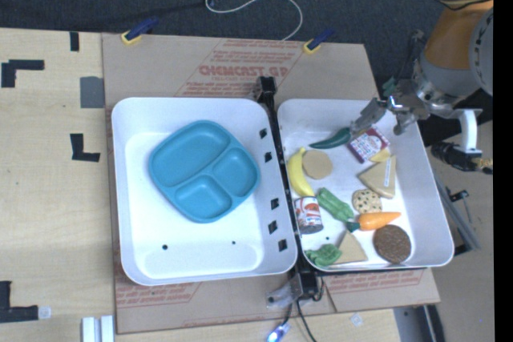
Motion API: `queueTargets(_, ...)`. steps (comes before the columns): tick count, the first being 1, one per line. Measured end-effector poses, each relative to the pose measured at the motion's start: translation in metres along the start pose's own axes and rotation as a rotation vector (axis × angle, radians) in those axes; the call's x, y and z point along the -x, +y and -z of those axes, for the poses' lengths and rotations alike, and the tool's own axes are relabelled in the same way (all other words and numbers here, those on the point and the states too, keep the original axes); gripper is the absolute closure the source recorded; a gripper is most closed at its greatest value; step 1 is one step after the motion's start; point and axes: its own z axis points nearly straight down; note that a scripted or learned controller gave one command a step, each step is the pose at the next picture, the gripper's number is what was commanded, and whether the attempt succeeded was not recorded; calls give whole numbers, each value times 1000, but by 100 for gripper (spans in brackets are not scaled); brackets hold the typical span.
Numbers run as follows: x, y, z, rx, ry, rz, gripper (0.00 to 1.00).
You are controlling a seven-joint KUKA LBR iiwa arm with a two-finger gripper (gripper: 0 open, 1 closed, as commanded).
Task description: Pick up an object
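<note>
The right bin [433,196] is crowded with toy food: a banana [299,175] near its left wall, a tan round cookie [317,165] beside it, a dark green pepper [330,140], a small red-and-white packet [368,145], a cheese wedge [380,176], a carrot [377,220], a chocolate-chip cookie [366,200], a brown round patty [392,243] and a small can [309,215]. The tool [383,114] hangs over the bin's upper right part, just above the packet and the pepper's tip. Whether it is spread or clenched cannot be told, and nothing shows between its tips. The left bin [128,172] holds a blue divided plate [204,171]. Both bins rest on the surface [48,172].
</note>
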Motion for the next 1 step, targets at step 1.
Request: queueTargets(1,-43,-45,83,6,1,3,0)
